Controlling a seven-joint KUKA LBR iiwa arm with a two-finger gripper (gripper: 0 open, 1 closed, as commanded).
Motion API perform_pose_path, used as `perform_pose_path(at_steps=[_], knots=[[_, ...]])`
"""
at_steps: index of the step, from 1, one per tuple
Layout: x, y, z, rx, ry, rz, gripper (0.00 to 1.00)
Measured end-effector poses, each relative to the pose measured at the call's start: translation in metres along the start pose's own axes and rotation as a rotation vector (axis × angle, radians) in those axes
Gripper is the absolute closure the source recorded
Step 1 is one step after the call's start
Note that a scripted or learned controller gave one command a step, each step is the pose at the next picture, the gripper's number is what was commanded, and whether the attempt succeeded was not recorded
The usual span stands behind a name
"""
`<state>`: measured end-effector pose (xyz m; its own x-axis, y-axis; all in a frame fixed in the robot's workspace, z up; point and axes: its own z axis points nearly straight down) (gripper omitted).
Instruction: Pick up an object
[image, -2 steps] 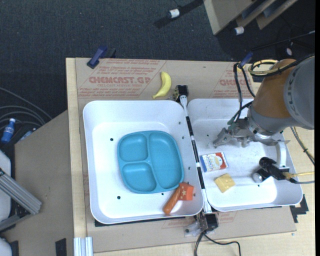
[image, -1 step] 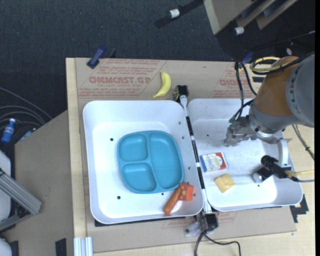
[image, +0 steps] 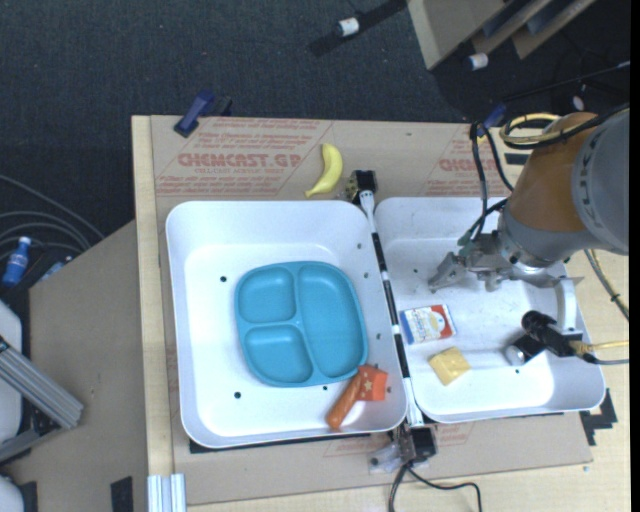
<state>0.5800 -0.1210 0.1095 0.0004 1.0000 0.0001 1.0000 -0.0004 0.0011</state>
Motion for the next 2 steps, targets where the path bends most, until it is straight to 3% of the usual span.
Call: perform_pose_path(at_steps=[1, 2], knots=[[0.0, 0.001, -0.01, -0.002, 0.0, 0.0, 1.0], [0.023, 0.083, -0.117, -0.003, -0.001, -0.003, 1.0]])
